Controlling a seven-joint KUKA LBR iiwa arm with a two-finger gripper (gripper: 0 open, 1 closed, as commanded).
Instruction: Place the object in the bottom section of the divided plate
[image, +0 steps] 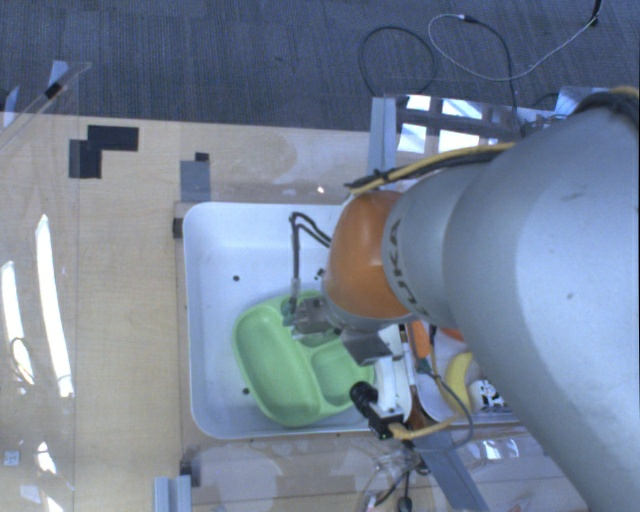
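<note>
Divided plate (285, 375): pale green, at the near side of the left bin (215, 260), close to its front wall; the compartments in sight look bare.
Object to place: cannot tell which it is. A yellow thing (458, 378) and an orange thing (423, 338) lie past this bin's right wall, partly under the arm (520, 280).
Gripper (303, 313): low over the plate's far rim, under the orange band (360, 260).
Claw state: cannot tell; the wrist hides it, and nothing is seen carried.
Risk, wrong compartment: the gripper sits at the far rim, so a release here would likely miss the bottom section.
Risk, contact: a descent here could press the rim and tip or slide the plate.
Risk, empty placing: judged possible if nothing is held.
</note>
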